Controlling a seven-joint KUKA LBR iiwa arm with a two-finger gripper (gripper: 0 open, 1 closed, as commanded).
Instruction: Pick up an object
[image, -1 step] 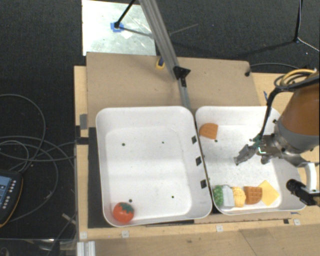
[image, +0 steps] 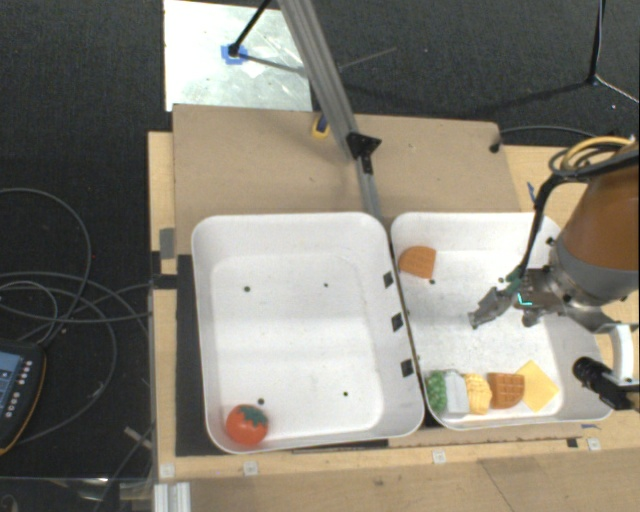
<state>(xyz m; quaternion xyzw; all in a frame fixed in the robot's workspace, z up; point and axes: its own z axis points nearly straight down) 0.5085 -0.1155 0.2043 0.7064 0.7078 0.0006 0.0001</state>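
Hovering over the right-hand shallow white bin (image: 455, 235), grey two-finger gripper (image: 487, 312) carries nothing.
Finger spread unclear; orange rounded toy (image: 418, 262) and near-edge toys remain unpicked.

Left bin (image: 215, 330): you have open floor across nearly all of it; the one obstacle is the tomato (image: 246, 425) in the near left corner.
Right bin (image: 470, 235): your room is the middle and far right of the floor.
Right bin, far left: an orange bread piece (image: 418, 262) sits beside the dividing rims.
Right bin, near edge: a row of food pieces (image: 490, 390) blocks the whole near wall.
Above right bin: the gripper (image: 487, 310) and arm (image: 600, 240) occupy the right side.
Far side: a slanted grey pole (image: 335, 95) crosses above the bench, ending near the bins' far rims.
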